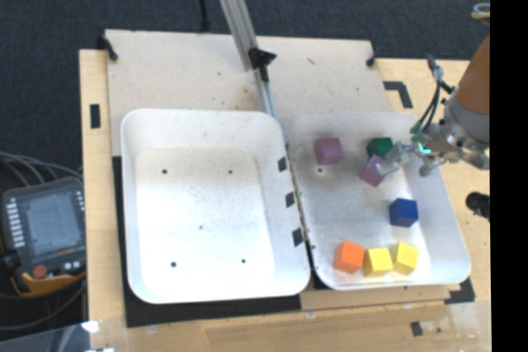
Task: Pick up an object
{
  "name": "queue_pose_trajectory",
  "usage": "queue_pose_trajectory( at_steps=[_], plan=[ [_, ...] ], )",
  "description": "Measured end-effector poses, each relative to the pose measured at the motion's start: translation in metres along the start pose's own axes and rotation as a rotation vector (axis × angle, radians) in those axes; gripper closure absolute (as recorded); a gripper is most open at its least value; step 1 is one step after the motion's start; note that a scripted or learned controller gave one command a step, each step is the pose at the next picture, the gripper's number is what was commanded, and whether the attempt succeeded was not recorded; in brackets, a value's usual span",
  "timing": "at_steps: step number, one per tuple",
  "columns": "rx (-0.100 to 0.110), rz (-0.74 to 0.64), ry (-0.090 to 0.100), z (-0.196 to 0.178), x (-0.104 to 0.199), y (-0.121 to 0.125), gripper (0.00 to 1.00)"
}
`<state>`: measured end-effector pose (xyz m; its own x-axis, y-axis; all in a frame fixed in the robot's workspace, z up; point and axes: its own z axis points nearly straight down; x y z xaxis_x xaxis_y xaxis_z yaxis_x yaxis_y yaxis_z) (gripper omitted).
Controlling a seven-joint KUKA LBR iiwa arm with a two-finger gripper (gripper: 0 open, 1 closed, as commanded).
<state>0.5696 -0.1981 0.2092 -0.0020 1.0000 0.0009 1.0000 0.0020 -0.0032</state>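
Observation:
Several small cubes lie in the right bin (456, 260). A purple cube (328, 150) sits at the back, with a green cube (380, 147) to its right. A second purple cube (373, 170) lies tilted just in front of the green one. A blue cube (403, 212) sits mid-bin. An orange cube (349, 256) and two yellow cubes (379, 260) (406, 256) line the front wall. My gripper (411, 161) hangs over the bin's right rear, just right of the green and tilted purple cubes. It is open with nothing between its fingers.
The left bin (132, 144) stands beside the right one, their walls touching. A slanted aluminium pole (235, 4) rises behind the bins. A teach pendant (45, 227) lies off the bench at the left. The arm's orange band (477, 82) is at the right.

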Motion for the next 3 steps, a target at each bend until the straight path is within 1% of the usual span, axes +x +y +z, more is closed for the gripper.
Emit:
queue_pose_trajectory(
  at_steps=[1,2,3],
  plan=[
    [-0.004,-0.001,-0.001,-0.002,0.000,0.001,0.00],
    [0.001,-0.001,-0.001,0.052,0.000,0.010,0.00],
    [0.000,0.001,-0.002,0.097,0.007,0.008,0.00]
  ],
)
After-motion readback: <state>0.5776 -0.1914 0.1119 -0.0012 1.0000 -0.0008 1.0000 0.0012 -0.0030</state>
